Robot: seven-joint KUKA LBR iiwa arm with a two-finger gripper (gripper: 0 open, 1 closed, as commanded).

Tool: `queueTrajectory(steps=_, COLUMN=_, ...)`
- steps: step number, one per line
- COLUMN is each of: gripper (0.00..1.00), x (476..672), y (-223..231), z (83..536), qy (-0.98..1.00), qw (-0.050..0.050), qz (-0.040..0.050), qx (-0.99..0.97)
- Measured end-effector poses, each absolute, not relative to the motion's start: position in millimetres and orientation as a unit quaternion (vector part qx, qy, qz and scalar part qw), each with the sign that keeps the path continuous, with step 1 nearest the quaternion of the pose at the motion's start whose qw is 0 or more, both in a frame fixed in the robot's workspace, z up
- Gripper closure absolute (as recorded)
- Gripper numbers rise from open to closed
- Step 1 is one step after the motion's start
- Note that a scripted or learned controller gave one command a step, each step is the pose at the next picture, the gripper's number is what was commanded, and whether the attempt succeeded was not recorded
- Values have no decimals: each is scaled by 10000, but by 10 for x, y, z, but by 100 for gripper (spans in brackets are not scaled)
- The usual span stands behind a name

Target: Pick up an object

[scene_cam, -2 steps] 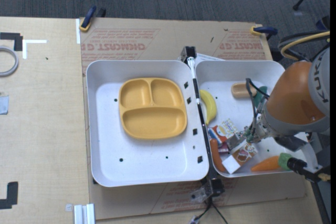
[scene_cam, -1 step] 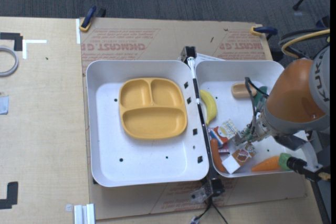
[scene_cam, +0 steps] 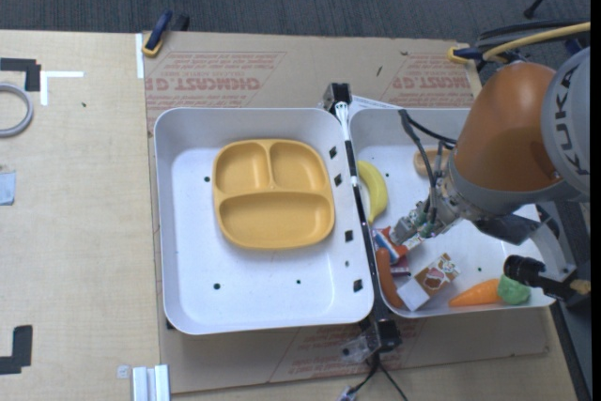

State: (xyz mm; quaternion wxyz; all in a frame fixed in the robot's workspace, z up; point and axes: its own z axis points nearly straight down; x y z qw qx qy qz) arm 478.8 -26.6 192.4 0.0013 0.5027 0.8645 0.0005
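Observation:
The right bin (scene_cam: 394, 131) holds several toy foods. A yellow banana (scene_cam: 374, 190) lies by its left wall. A red sausage-like piece (scene_cam: 388, 282) lies near the front left, a small brown and white packet (scene_cam: 436, 276) sits beside it, and an orange carrot with a green top (scene_cam: 488, 292) lies along the front wall. A tan round piece (scene_cam: 424, 161) peeks out behind the arm. My gripper (scene_cam: 406, 235) is low in this bin, right of the banana and just above the red piece. The wrist hides most of it.
The left bin (scene_cam: 183, 230) carries a yellow three-compartment plate (scene_cam: 272, 192). Black clips join the two bins along the shared wall (scene_cam: 349, 174). The arm's orange band (scene_cam: 507, 122) covers the right bin's back right part. Cardboard lies under both bins.

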Motion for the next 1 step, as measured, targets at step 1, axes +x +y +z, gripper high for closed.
queueTrajectory(steps=1, gripper=100, x=4790, y=-72, z=4411, qy=8751, qw=25, qz=4, qx=4839)
